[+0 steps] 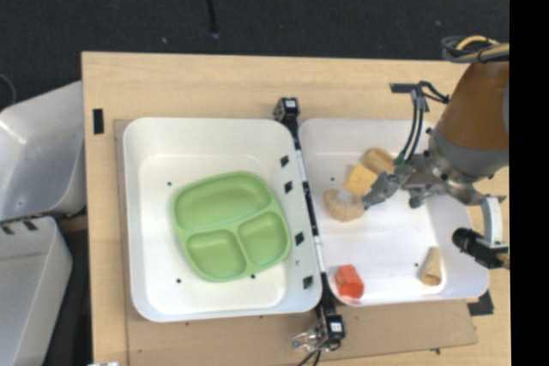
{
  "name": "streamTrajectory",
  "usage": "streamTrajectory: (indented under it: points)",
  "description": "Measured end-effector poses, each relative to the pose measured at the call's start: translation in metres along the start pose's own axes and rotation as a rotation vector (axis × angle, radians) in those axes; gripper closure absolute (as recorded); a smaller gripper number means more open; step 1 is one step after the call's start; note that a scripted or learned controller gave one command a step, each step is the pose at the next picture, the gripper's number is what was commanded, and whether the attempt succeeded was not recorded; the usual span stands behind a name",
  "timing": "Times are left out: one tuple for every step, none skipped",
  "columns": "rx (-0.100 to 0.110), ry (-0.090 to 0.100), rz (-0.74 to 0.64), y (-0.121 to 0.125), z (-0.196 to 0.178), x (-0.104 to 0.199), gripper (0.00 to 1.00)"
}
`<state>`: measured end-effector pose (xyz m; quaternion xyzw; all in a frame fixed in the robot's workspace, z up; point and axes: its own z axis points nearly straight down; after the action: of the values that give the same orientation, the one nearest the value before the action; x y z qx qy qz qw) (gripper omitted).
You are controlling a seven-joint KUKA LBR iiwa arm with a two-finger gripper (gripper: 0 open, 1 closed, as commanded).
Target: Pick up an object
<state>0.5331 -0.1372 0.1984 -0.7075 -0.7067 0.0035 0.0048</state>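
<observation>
The right bin (390, 244) holds several small objects. A yellow block (359, 179) lies near its middle, with a tan rounded piece (378, 159) just behind it. A beige curved piece (342, 207) sits to the block's lower left. A red object (347, 282) rests by the bin's front left corner, and a tan cone-like piece (431, 267) lies at the front right. My gripper (383, 189) reaches in from the right and hangs low beside the yellow block, just right of the beige piece. I see nothing held in it.
The left bin (146, 270) carries a green divided plate (230, 225). A black-clipped divider (302, 201) runs between the two bins. The arm's orange and grey body (476, 120) stands over the right bin's far right side.
</observation>
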Motion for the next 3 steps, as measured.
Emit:
streamTrajectory:
  points:
    - [-0.012,-0.002,-0.003,0.003,-0.006,0.000,0.00]
    - [-0.007,-0.002,-0.001,0.002,0.057,-0.005,0.00]
    - [-0.008,-0.002,-0.001,0.001,0.100,-0.006,0.00]
